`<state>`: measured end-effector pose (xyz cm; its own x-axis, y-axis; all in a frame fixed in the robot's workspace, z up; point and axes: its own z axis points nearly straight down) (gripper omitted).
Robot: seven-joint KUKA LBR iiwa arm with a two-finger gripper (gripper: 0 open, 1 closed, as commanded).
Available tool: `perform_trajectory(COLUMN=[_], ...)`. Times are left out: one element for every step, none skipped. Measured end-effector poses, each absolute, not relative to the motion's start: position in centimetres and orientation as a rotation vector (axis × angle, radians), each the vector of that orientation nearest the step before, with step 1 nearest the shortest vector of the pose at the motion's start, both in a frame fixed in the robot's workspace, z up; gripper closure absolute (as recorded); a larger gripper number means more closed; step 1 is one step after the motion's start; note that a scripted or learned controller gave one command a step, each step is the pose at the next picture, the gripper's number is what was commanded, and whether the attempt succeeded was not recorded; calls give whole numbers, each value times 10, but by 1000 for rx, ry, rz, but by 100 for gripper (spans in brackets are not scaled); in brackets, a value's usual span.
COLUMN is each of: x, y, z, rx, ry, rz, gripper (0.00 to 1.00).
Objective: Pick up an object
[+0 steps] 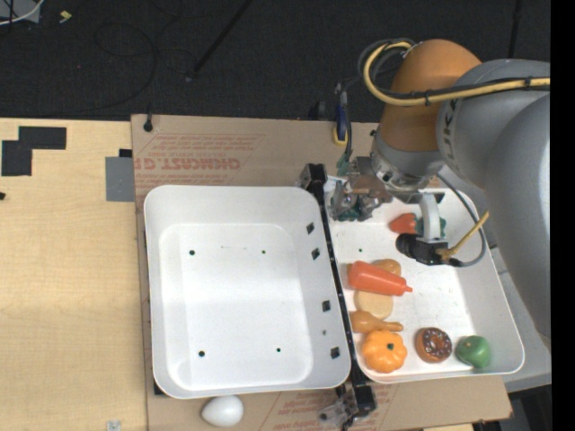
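Jaws [352, 200] low at the right bin's [503, 308] far-left corner; grip state cannot be told; carrot [377, 278] mid-bin beside the left wall; pumpkin [384, 351], donut [434, 344], green fruit [473, 350] along the near edge; white egg [222, 410] on the counter [63, 268] before the left bin [180, 209].

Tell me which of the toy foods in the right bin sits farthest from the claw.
The green pepper, in the bin's near right corner beside the brown doughnut. The carrot and pumpkin lie closer to the claw.

High slanted view (both bins [235, 206])
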<state>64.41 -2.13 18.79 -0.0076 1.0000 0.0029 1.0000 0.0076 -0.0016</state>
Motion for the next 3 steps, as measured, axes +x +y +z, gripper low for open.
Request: perform_trajectory(x=[643, 643, 644], y=[14, 5, -1], z=[186, 186, 233], rx=[-2214, -2219, -2222], ry=[-2223, -2219, -2221], rz=[4, 6, 1], gripper=[100, 100, 100])
